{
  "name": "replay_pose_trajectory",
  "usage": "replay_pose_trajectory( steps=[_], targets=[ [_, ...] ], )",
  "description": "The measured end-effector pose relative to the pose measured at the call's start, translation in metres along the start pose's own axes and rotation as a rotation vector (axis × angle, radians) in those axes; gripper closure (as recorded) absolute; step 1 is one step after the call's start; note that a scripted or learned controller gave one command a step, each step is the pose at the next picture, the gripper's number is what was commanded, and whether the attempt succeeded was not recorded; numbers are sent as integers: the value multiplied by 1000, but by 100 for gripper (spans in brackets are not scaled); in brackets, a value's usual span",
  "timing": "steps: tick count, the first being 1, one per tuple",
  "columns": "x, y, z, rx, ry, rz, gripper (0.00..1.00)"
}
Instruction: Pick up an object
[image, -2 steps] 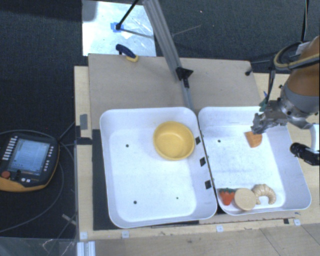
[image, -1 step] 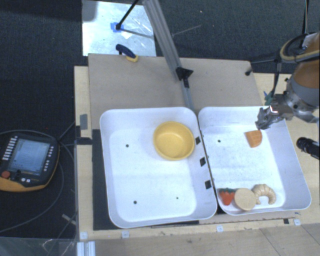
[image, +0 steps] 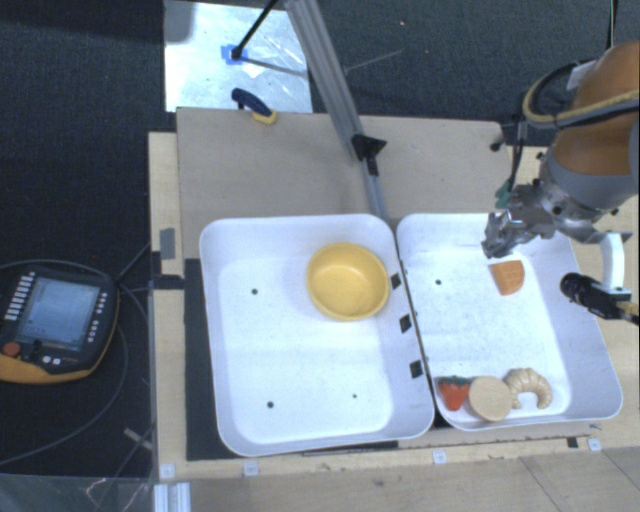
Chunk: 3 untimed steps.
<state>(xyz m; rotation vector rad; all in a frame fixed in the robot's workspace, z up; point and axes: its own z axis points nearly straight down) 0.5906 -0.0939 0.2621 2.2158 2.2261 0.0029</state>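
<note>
Item: orange wedge (image: 508, 277), right bin (image: 580, 330), near its far edge. My gripper (image: 497, 240) hangs just beside it, nothing pinched; finger spread I cannot tell. Step: approach, I judge. Next: centre over the wedge, descend, close.

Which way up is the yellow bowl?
Upright: the bowl in the left bin shows its open hollow and rim to the camera; nothing visible inside.

Pale tan wooden counter (image: 290, 165) on dark grey carpeted floor (image: 70, 120), yellow-edged handheld control pendant with a screen (image: 55, 320) on the floor left of the counter, bright reflective floor patch (image: 240, 50) beyond the counter's far edge
</note>
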Motion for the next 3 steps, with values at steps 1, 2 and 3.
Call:
replay_pose_trajectory(
  steps=[1,2,3],
  targets=[
    [59,-9,6,2,0,0,100],
    [110,-4,2,1,0,0,100],
    [164,-9,19,2,0,0,100]
  ],
)
